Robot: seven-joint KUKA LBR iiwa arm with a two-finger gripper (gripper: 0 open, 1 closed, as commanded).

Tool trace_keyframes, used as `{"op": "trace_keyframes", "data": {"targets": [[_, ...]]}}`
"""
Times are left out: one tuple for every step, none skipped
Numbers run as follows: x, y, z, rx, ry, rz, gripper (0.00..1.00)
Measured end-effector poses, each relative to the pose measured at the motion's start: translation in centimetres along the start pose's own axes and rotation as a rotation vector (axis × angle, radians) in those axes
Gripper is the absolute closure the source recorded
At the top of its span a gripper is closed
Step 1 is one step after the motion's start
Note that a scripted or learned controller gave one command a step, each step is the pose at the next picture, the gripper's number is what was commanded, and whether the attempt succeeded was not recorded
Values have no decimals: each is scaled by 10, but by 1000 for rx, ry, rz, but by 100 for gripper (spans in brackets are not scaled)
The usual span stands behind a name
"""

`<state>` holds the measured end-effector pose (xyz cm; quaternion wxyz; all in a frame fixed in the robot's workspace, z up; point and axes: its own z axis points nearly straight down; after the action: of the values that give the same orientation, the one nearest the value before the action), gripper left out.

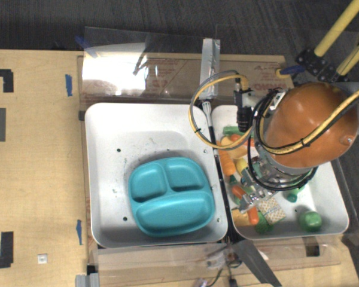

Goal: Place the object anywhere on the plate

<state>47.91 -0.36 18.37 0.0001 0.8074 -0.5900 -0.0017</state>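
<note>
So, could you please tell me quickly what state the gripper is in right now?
Gripper: low over the toys in the right bin; its state cannot be told.

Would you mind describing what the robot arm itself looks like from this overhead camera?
The arm appears mostly as a large rounded orange band, glossy and dome-shaped. Below it sits a grey metallic wrist section. Black and yellow cables loop out from it over the divide between the two white bins. The gripper below is a small grey metal assembly, its details hard to make out among the colourful objects.
</note>
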Motion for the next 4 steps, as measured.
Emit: {"op": "trace_keyframes", "data": {"targets": [[18,6,0,3,-1,-503,100],[84,4,0,2,0,-700,100],[139,36,-5,3,1,-914,100],[168,44,55,1,-5,-1035,100]]}}
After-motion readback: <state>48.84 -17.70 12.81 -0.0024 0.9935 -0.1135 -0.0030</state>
